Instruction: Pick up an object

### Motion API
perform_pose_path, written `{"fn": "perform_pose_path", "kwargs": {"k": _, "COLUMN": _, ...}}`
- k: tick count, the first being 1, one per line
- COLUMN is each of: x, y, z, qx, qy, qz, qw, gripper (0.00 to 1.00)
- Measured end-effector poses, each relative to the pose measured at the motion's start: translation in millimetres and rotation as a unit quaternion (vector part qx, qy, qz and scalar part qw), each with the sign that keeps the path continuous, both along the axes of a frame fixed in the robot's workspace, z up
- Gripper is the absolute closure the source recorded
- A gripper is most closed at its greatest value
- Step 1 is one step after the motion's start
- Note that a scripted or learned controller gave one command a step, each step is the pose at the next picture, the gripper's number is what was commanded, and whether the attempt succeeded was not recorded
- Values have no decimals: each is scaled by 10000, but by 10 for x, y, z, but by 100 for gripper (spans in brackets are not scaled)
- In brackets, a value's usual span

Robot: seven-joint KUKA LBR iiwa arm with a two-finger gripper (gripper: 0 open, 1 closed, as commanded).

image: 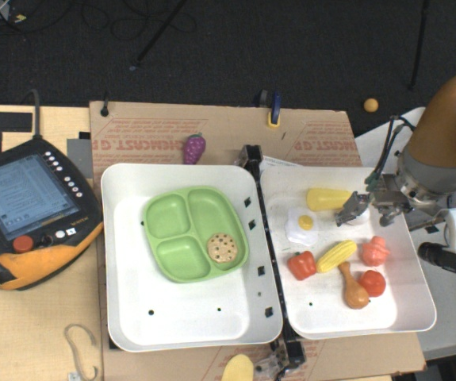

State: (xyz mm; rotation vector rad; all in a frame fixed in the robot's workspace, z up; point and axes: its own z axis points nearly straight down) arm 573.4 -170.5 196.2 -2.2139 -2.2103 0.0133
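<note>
Control pendant [29,205], orange-trimmed: bench's left edge. Cardboard sheet [220,133]: beneath both bins. Blue-yellow clamp [273,109]: cardboard's far edge. Purple grape bunch [193,148]: on cardboard, behind left bin. Small orange ball [370,105]: on the dark area behind the bench's far right corner.

The arm [438,133] comes in from the right side of the camera view and leans toward the left. Its upper part shows the orange band, rounded and wide, and under it sits the grey wrist section. From the wrist a dark and metallic head goes down and to the left, with some thin cables hanging beside it. At its end is the gripper [353,210], low and pointing to the left at a slant. Its fingers [346,214] are dark and small here, and their state cannot be read. Nothing is seen between them.
</note>
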Motion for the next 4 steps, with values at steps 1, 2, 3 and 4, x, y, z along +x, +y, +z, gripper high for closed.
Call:
{"fn": "perform_pose_path", "kwargs": {"k": 1, "x": 30, "y": -4, "z": 80, "qx": -15, "qy": -72, "qz": 9, "qw": 10000, "gripper": 0}}
{"fn": "perform_pose_path", "kwargs": {"k": 2, "x": 89, "y": 58, "z": -389, "qx": -6, "qy": -47, "qz": 27, "qw": 10000, "gripper": 0}}
{"fn": "perform_pose_path", "kwargs": {"k": 3, "x": 109, "y": 110, "z": -1027, "qx": -6, "qy": -45, "qz": 23, "qw": 10000, "gripper": 0}}
{"fn": "perform_pose_path", "kwargs": {"k": 4, "x": 111, "y": 113, "z": -1082, "qx": -12, "qy": -68, "qz": 9, "qw": 10000, "gripper": 0}}
